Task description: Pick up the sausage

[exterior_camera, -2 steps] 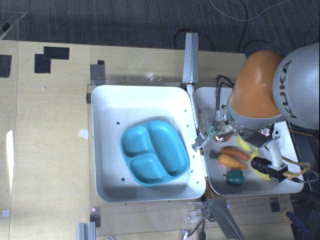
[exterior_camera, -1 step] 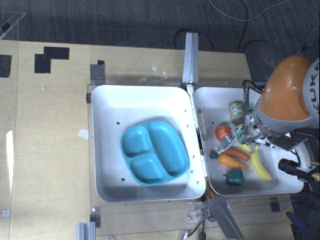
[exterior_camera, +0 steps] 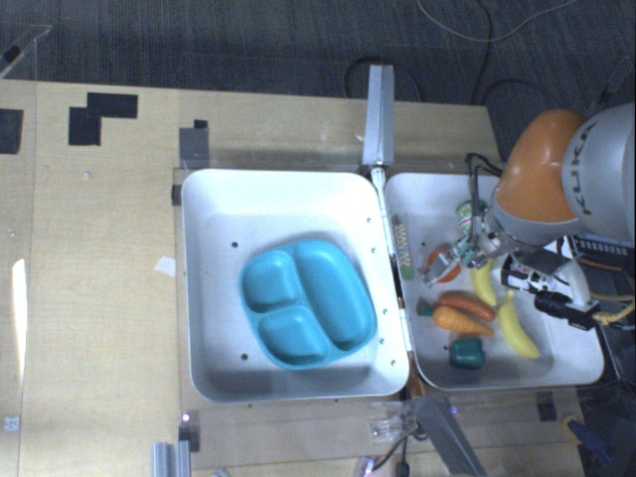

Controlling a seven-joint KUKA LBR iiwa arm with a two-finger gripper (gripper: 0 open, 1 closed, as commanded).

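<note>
While my tool (exterior_camera: 475, 249), its spread impossible to tell, hovers at the sausage's (exterior_camera: 466, 303) twelve o'clock in the right bin (exterior_camera: 586, 371), I judge that light, smooth, stiff toy best pinched across its middle.

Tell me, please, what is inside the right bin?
The right bin holds a sausage, a carrot, a banana and a green block. The arm covers its far corner.

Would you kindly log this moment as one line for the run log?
arm: over right bin | claw: low among the toys, grip unclear | sausage: lying in right bin, above carrot | blue tray: left bin
</note>
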